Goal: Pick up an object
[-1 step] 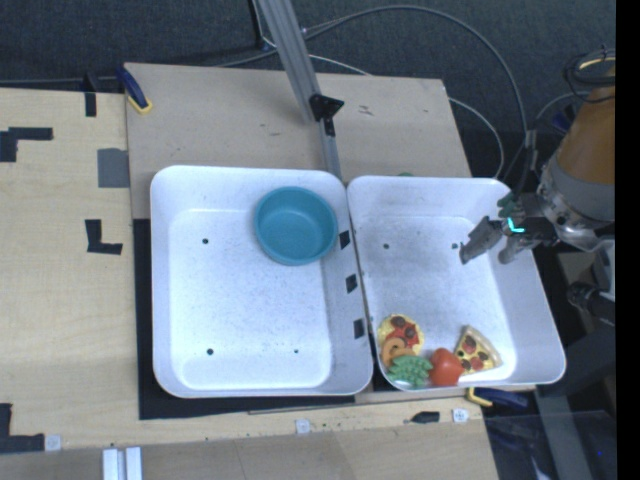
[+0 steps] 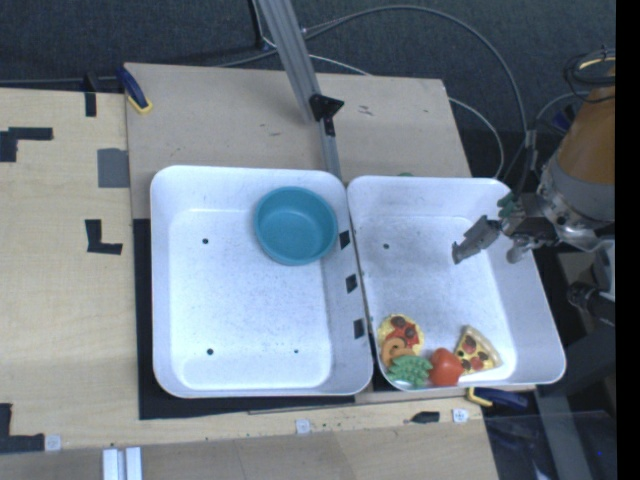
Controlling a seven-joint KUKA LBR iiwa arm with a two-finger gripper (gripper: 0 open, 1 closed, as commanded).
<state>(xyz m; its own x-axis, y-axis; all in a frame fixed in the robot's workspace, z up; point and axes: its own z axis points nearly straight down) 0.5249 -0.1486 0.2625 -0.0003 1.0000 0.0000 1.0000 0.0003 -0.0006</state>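
A: What sits nearest the camera?

B: In the right bin [image 2: 520, 318], along its near edge, a cluster of small toy foods: a green leafy piece [image 2: 408, 370], a red tomato-like piece [image 2: 445, 367], a pizza slice [image 2: 476, 350] just to its right, and a round orange-and-yellow piece [image 2: 399, 333] just behind the green one. They lie close together, some touching.

A: And the left bin [image 2: 190, 298]?

B: It holds a blue bowl [image 2: 295, 225], upright, in its far right corner, near the wall shared with the other bin.

A: Where is the arm?

B: It reaches in from the right, over the right bin's far right part. The claw [image 2: 492, 237] hangs above bare bin floor, well apart from the toy foods. Its two dark fingers [image 2: 474, 240] look spread and released, with nothing between them.

A: What carries the bins?

B: A table [image 2: 60, 268] with a light wooden top.
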